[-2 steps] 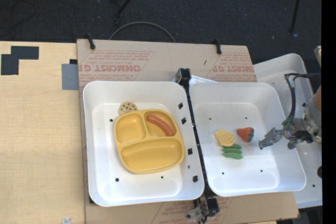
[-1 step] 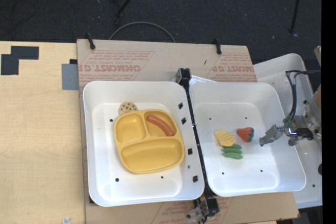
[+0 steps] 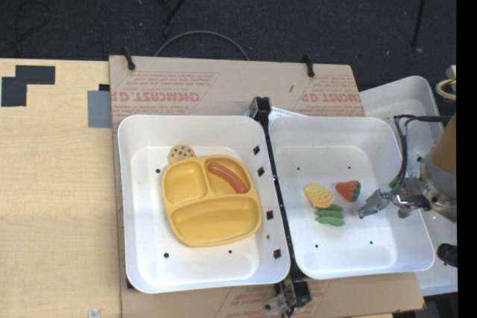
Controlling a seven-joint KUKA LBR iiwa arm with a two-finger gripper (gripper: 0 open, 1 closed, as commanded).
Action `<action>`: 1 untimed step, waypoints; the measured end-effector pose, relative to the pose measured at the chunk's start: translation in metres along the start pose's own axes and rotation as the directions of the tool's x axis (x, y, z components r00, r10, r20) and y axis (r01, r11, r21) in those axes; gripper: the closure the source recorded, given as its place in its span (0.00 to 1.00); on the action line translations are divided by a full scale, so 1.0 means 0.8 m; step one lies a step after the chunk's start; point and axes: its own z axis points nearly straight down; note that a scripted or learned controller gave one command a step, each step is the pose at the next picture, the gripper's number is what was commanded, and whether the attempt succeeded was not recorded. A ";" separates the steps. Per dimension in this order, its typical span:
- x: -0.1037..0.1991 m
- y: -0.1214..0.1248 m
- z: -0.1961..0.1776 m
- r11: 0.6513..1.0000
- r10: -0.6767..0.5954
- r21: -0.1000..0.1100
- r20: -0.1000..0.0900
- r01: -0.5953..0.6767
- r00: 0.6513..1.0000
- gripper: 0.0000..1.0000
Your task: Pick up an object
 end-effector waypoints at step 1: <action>-0.003 0.001 0.079 1.000 0.000 0.000 0.000 0.000 1.000 0.00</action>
